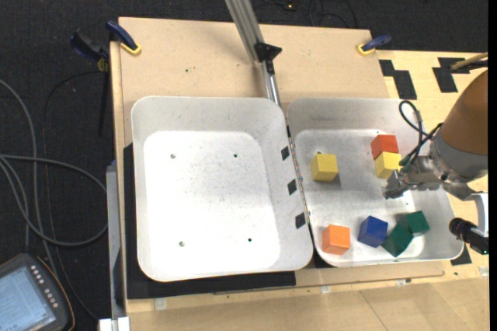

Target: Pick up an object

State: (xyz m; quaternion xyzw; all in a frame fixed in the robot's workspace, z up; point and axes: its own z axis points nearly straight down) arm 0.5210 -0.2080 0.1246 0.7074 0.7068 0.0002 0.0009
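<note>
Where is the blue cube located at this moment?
The blue cube lies in the right bin, near its front edge, between the orange cube on its left and the two green cubes on its right.

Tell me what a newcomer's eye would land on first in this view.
First, the bright blocks in the right bin: a yellow cube alone near its middle, an orange cube, a blue cube and two green blocks along its near edge. Next, the arm's tool, low at the bin's right side, beside a red cube and a second yellow cube.
</note>
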